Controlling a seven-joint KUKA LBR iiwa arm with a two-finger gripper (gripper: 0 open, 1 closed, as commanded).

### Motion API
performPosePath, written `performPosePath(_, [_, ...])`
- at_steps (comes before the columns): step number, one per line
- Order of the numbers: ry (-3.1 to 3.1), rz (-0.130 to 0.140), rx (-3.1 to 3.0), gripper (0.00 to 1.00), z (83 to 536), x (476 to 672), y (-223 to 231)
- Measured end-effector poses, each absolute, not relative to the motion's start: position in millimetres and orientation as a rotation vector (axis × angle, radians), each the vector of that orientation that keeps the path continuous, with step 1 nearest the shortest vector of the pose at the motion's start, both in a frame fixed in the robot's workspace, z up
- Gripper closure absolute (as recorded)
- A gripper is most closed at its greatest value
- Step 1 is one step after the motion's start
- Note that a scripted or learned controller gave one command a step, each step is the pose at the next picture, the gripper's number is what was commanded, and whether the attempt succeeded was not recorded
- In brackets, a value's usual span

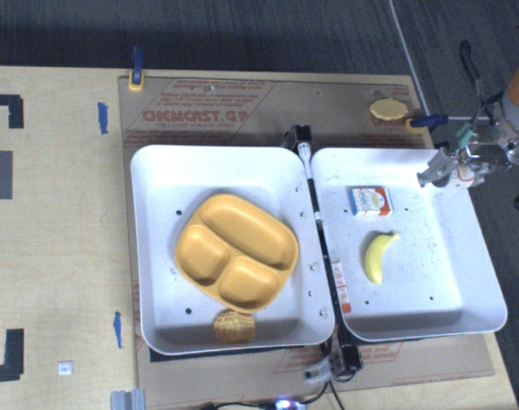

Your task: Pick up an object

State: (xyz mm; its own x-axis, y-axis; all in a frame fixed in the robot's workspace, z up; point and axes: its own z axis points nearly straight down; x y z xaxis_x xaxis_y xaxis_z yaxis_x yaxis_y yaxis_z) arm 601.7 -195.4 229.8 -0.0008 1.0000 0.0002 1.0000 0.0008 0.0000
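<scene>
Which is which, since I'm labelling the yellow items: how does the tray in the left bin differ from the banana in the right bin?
The tray is much larger than the banana. The tray is broad, with three hollow sections; the banana is a slim curved solid. The tray is a duller orange-yellow; the banana is brighter yellow. The tray has a small brown object at its near edge; the banana lies alone. Both lie flat in white bins.
</scene>
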Motion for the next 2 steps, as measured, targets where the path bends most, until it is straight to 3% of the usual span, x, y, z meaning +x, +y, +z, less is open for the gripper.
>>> performPosePath(1, [-2.223, -0.001, -2.223, 0.0, 86, 571.1, -180])
performPosePath(2, [-2.222, -0.003, -2.222, 0.0, 86, 508.9, -129])
